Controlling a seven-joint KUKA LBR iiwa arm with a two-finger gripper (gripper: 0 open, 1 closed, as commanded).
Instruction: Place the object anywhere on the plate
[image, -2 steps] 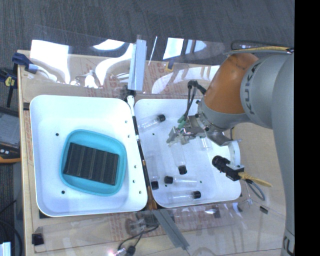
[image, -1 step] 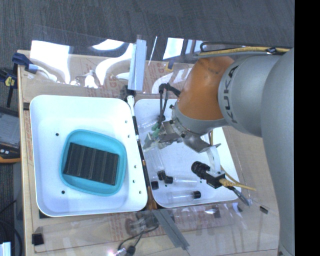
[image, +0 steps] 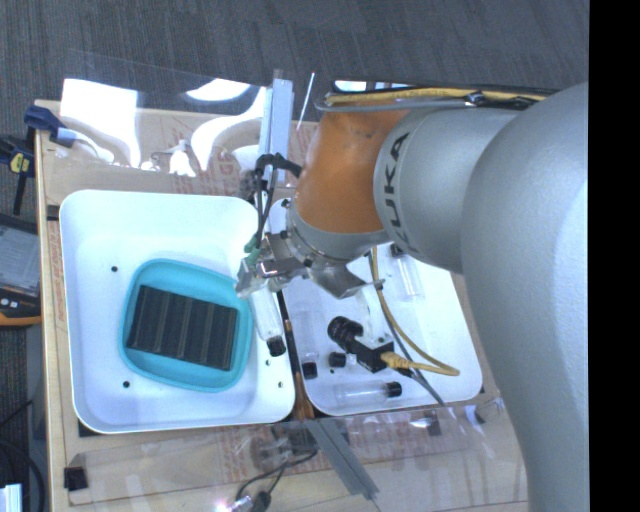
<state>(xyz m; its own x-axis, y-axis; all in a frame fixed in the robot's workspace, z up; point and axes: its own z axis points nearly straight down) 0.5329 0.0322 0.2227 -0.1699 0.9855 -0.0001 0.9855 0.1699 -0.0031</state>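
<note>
Plate (image: 185, 325), blue w/ a dark ribbed middle, is lying flat in the left bin (image: 90, 250), filling its middle & near part. Across in the right bin (image: 445, 335), a clear tube (image: 362, 393) w/ a black end is lying along the near wall. A small black piece (image: 309, 369) is sitting just beyond it, by that bin's left wall. A capped tube (image: 267, 318) is showing at the left bin's right edge, just right of the plate & not on it. It's running near-to-far w/ its black cap at the near end, & its far end is reaching up under the claw (image: 258, 272). The claw is hovering over the strip btwn the two bins, beside the plate's far-right corner. Can't tell how wide it's open, nor whether it's gripping the capped tube or the tube is just lying below it. The arm (image: 470, 140), grey w/ an orange band (image: 340, 180), is reaching in from the right & covering the far part of the right bin.
</note>
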